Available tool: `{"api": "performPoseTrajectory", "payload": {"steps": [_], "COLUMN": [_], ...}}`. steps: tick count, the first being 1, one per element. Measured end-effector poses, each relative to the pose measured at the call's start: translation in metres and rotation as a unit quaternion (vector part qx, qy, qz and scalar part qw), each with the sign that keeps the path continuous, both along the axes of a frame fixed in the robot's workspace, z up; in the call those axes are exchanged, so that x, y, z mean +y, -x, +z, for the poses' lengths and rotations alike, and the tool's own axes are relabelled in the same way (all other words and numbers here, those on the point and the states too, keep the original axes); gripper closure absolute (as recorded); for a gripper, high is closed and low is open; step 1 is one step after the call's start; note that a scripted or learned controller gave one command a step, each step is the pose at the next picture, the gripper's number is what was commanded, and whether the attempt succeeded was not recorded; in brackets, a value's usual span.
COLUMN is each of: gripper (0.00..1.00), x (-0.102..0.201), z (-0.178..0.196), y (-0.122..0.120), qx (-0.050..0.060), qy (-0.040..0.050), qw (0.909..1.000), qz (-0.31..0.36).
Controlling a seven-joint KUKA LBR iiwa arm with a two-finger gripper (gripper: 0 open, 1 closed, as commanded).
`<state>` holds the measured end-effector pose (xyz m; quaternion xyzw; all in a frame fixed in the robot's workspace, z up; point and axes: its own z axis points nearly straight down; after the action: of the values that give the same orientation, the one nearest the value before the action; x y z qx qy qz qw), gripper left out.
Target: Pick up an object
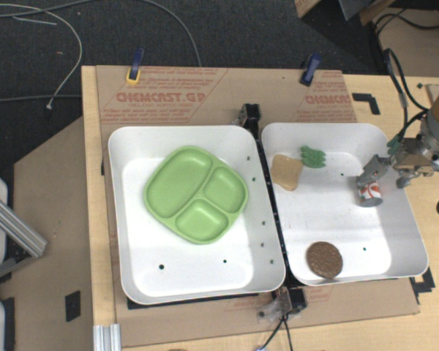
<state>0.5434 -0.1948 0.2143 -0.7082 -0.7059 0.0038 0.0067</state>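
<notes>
My gripper (387, 180) reaches in over the right edge of the right bin (395, 265), its fingers spread open. A small red-and-white object (370, 193) lies on the bin floor right at the tip of the left finger (369, 171); it is not clearly between the two fingers. Further left in that bin lie a tan wedge-shaped piece (286, 172) and a small green leafy item (313, 156). A brown round disc (325, 259) rests near the bin's front wall.
The left bin (143, 276) holds a light green divided plate (196, 194). The bins sit on a cardboard-covered bench with clamps (135, 63) at the back edge. Cables (400, 86) run down at the far right beside the arm.
</notes>
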Motion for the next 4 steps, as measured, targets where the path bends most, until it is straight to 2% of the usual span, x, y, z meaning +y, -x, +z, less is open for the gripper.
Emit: {"api": "performPoseTrajectory", "payload": {"steps": [1,2,3,4], "gripper": [0.0,0.0,0.0,0.0], "x": [0.001,-0.006,-0.015,-0.014], "z": [0.008,-0.053,-0.097,-0.131], "y": [-0.003,0.0,-0.002,-0.002], "qx": [-0.007,-0.004,-0.007,-0.005], "qy": [0.0016,0.0005,0.0027,0.0008], "qw": [1.0,1.0,1.0,1.0], "qz": [0.002,0.001,0.001,0.002]}}
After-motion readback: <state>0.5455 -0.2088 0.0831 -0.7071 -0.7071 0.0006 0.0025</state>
